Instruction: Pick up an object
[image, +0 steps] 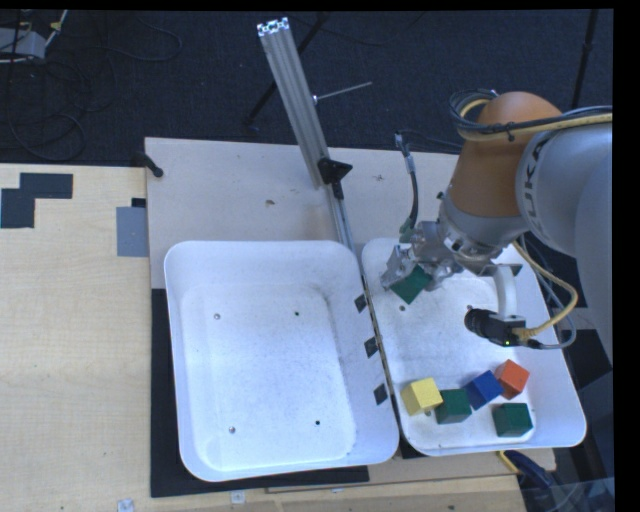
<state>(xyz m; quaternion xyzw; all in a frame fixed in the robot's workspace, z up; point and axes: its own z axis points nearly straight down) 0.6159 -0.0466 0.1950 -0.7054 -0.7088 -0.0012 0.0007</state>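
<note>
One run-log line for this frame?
pincer: shut on green block | raised over right bin | five blocks along near edge | left bin beside it

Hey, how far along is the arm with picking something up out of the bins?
Done, by the look of it: the gripper has a green block between its fingers, in the upper part of the right bin. In hand: whether the block is lifted off the floor cannot be judged from this angle. Left: raising it clear. The yellow block, blue block and orange block lie untouched near the front.
</note>
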